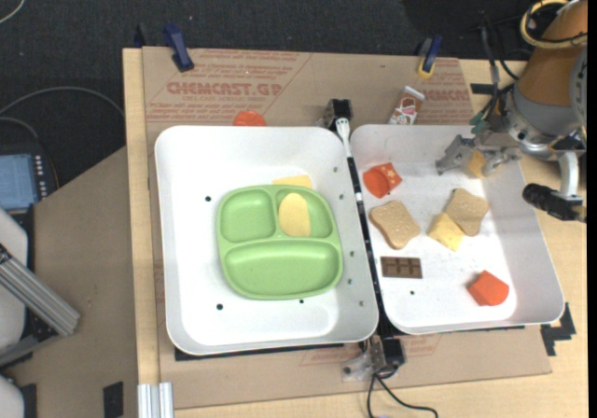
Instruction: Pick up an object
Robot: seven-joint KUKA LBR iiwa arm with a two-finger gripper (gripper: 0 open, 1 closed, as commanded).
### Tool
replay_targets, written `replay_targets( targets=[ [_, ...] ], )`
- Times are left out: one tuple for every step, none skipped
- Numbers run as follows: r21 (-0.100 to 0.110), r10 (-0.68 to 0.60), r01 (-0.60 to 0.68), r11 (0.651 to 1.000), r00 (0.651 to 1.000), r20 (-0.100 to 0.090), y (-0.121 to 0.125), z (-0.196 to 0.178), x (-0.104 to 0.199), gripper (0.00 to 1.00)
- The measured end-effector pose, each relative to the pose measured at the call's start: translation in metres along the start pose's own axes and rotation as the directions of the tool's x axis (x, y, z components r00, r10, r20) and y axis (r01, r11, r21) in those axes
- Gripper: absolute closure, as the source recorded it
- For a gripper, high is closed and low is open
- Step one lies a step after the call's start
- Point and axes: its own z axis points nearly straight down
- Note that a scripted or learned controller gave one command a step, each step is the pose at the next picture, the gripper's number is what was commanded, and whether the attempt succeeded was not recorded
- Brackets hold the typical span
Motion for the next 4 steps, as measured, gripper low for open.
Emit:
replay_targets(
  targets=[
    [-0.013,0.002,-0.002,1.000,1.000,0.022,-0.065,0.028,-0.003,0.00],
    [-0.015,-0.005,0.006,1.000,1.000,0.021,0.001,0.029,0.047,0.00],
    [-0.010,0.004,-0.004,1.000,1.000,0.022,-0.032,0.028,-0.004,0.00],
    [-0.017,0.001,-0.001,1.000,1.000,0.026,-0.029,0.015,-0.002,1.00]
  ],
)
